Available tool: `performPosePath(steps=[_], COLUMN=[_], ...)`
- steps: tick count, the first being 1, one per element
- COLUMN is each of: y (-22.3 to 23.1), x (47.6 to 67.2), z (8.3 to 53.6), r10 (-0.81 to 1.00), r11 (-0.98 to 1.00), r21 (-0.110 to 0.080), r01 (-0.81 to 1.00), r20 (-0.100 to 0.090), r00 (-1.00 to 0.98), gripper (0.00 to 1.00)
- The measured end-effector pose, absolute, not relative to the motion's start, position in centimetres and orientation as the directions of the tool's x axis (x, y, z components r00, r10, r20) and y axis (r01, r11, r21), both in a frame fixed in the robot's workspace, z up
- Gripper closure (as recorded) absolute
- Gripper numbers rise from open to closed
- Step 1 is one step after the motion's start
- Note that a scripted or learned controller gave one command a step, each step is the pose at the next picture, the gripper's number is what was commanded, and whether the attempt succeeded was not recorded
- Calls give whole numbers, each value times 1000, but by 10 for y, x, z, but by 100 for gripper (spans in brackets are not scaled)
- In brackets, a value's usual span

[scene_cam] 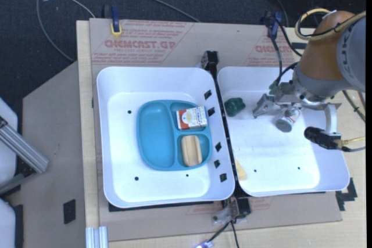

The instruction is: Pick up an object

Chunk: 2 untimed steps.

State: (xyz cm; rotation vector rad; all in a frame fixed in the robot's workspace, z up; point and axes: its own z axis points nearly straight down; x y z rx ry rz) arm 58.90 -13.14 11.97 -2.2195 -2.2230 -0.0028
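**Green object lies in the right bin beside the arm**

Small and dark green, the object [235,105] rests at the far left of the right bin [290,174], just left of the gripper [273,106], apart from it. Whether its fingers are spread or clenched cannot be told. Left bin [116,125] holds a blue tray [154,136] carrying a carton [192,118] and a tan block [191,150].

A small dark green object [235,105] lies in the right bin [290,180], near its far left corner, just beside the divider between the bins. It is rounded, lumpy, and rests on the white floor.
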Motion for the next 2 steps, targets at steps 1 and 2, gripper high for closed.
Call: performPosePath(steps=[1, 2], y=[-132, -129], x=[589, 586], z=[132, 194], r10=[1000, 1000], r11=[0, 1], r21=[3, 7], r01=[1000, 1000], r20=[1, -1], r00=[0, -1], gripper=[100, 100])
